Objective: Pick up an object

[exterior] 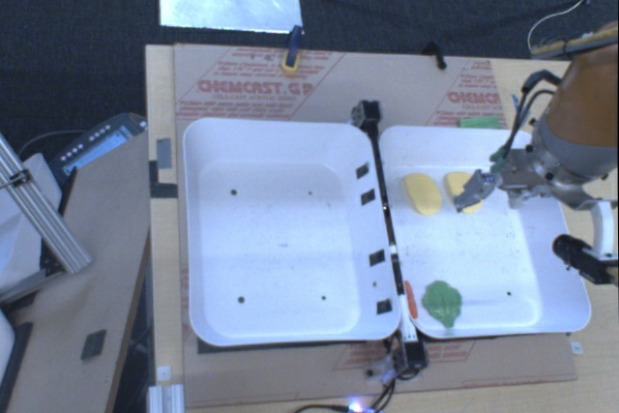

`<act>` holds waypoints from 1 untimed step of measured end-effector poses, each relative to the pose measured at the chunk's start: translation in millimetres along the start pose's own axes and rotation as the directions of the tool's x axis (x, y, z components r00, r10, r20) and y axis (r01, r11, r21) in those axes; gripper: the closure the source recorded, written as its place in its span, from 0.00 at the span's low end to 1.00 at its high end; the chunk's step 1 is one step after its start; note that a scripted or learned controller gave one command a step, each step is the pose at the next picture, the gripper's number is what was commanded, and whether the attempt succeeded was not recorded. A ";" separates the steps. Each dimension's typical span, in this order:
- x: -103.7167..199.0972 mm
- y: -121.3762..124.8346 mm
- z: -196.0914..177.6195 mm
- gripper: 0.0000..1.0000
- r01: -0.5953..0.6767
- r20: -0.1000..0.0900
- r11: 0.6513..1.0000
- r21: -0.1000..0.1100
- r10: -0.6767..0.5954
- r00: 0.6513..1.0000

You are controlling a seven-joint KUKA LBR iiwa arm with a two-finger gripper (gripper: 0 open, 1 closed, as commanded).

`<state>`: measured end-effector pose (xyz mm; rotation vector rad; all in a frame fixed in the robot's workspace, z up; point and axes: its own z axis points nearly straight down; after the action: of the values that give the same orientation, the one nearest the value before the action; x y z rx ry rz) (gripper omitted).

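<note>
- The floor is dark carpet, and a brown bench (319, 82) with red letters on it sits on top.
- Two white bins lie side by side on the bench. The left bin (280, 227) is the biggest thing here, and the right bin (503, 256) is next to it, touching along a black strip in the middle.
- The grey and orange arm (580, 111) comes in from the right and hangs over the right bin.
- Its claw, the gripper (471, 191), sits low by the far yellow piece (456, 182) and looks like it is touching it. I cannot tell if the claw is open or closed, and I cannot see anything held in it.
- A second yellow piece (422, 193) lies just beside the first, nearer the middle strip.
- A green leafy thing (443, 302) lies near the front of the right bin, well apart from the yellow ones. A small orange bit (410, 298) is just beside it at the bin wall.
- I think the yellow pieces are light and a bit soft, like toy food. Their round tops may be slippery, so pinching across the short sides looks best.
- The green thing looks thin and floppy, so it could be hard to grab.
- The yellow pieces sit in the open, away from the walls, so there is room to come down. The two are close together, so the claw might bump the other one.
</note>
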<state>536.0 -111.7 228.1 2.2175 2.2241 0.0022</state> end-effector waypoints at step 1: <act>0.2 1.1 -11.2 1.00 0.002 0.000 1.000 -0.003 -0.002 1.000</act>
<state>537.0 -111.5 239.3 2.2130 2.2250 0.0059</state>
